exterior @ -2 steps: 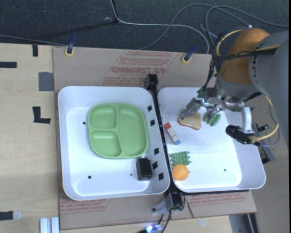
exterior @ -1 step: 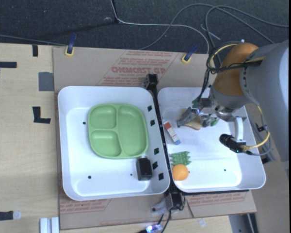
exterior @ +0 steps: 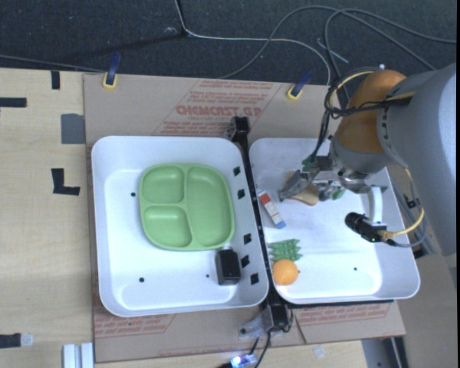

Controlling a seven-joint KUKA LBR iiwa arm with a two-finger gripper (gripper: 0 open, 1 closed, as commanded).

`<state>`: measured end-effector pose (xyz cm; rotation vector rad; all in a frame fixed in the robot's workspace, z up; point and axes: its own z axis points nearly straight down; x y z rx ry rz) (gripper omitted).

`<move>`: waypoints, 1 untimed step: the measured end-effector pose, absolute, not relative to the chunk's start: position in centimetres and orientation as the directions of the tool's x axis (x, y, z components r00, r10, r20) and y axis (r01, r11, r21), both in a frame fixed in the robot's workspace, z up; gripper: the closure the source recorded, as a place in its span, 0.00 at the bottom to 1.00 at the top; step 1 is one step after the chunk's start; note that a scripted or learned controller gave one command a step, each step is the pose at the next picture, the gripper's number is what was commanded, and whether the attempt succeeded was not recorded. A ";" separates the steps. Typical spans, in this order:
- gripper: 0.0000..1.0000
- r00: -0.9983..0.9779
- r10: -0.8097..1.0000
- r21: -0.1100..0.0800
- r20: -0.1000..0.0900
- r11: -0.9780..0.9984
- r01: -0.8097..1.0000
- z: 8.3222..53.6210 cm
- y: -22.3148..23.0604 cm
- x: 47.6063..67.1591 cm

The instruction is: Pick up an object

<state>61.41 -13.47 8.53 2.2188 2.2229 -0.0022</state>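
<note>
Tan object [exterior: 307,198]: lies on the floor of the right bin [exterior: 345,282], touching or just under the tip of the gripper [exterior: 300,185]. Probably the chosen target, being the nearest piece and apart from its neighbours, so open to approach from above. Cannot tell whether the gripper is spread or closed, nor whether anything is clamped in it; too blurred and too much overlap at the tip. Just beyond the tip, toward the bin divider: a small red-and-white stick [exterior: 271,209]. Farther off, toward the near wall: a green leafy piece [exterior: 285,248] and an orange ball [exterior: 285,272], close together and so likely harder to take singly. Well apart, across the divider in the left bin [exterior: 107,228]: a green divided plate [exterior: 185,205] and a small black block [exterior: 228,267].
</note>
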 end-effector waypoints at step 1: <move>1.00 -0.003 1.000 -0.001 -0.002 0.003 1.000 9.6 -13.5 61.4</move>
